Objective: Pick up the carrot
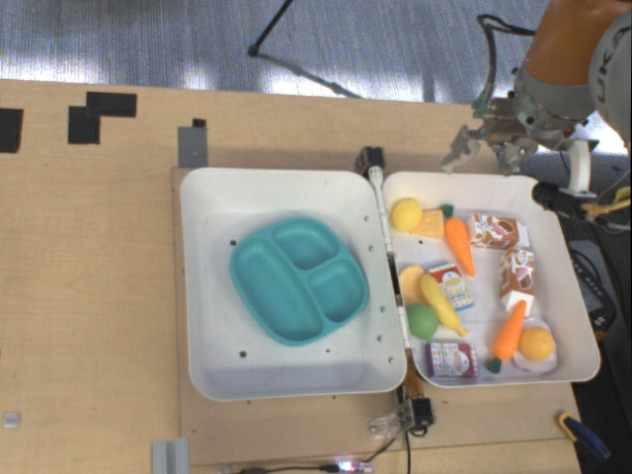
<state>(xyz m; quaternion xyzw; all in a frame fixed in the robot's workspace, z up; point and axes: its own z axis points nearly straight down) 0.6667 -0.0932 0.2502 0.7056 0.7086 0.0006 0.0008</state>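
Two orange carrots lie in the right bin [583, 336]. One carrot [457, 245] rests near the back, beside a cheese wedge [432, 225]. The other carrot [510, 331] lies near the front, leaning against an orange fruit [536, 344]. My gripper [486, 154] hangs above the back rim of the right bin, up and to the right of the rear carrot. It is open, with its fingers spread and nothing between them.
The right bin also holds a lemon [405, 213], a banana [441, 304], a lime [423, 320], two snack packs [494, 232], a small carton [451, 282] and a cup [451, 360]. A teal divided plate [299, 277] sits in the left bin [212, 354].
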